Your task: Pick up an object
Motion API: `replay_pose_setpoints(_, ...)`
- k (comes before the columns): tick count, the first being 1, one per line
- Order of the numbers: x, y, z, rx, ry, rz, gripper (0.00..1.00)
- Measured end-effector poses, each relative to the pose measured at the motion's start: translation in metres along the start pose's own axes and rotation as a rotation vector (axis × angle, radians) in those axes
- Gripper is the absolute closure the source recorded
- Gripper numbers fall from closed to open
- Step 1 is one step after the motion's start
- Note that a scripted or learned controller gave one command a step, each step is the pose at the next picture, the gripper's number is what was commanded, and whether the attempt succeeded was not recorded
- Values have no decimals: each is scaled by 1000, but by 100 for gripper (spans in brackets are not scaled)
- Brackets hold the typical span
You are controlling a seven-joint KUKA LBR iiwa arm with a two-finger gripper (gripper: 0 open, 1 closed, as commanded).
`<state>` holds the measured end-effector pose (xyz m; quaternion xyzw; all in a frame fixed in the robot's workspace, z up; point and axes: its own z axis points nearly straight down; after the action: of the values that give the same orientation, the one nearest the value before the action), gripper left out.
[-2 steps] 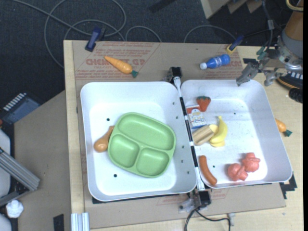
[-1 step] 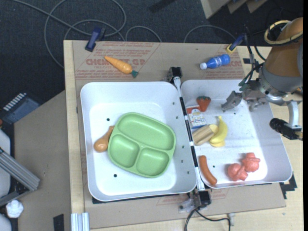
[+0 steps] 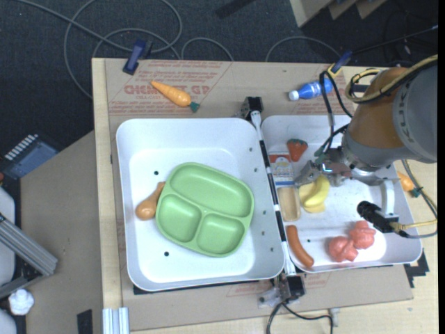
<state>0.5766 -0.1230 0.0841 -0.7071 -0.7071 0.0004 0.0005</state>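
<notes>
So the counter [image 3: 104, 186] is a tan board with some faded red printing across the top, sitting on dark carpet with thin cables looping over it. Two shallow white plastic bins sit side by side, touching along the middle.

Left bin [image 3: 132, 145] has one green divided plate [image 3: 204, 209], three compartments, smooth and glossy, lying a bit tilted. One orange-brown toy piece [image 3: 147, 207] pokes out from under its left edge.

Right bin [image 3: 278, 127] is the busy one. One yellow banana-ish toy [image 3: 316, 195] is near the middle, one red strawberry [image 3: 297, 149] toward the top, one small printed box [image 3: 281, 168] by the left wall, a tan block [image 3: 288, 203] below that, one reddish sausage [image 3: 300, 247] near the bottom left, and one lumpy pink thing [image 3: 351, 242] at the bottom right.

Outside the bins: one toy carrot [image 3: 172, 93] on the board, one blue-and-white bottle [image 3: 309, 90], one blue clip [image 3: 136, 56] at the top edge.

The arm [image 3: 393, 117] is grey with the orange band, and its pincer [image 3: 321, 172] sits low right at the top of the yellow toy. Can't tell whether the pincer is spread or closed, it's too murky there.
</notes>
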Motion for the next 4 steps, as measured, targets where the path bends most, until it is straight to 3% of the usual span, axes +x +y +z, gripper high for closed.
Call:
replay_pose_setpoints(1,1,-10,0,1,1,0,0)
replay_pose_setpoints(2,11,-36,-3,-11,-13,7,0)
replay_pose_setpoints(4,11,-44,-3,-10,-10,5,0)
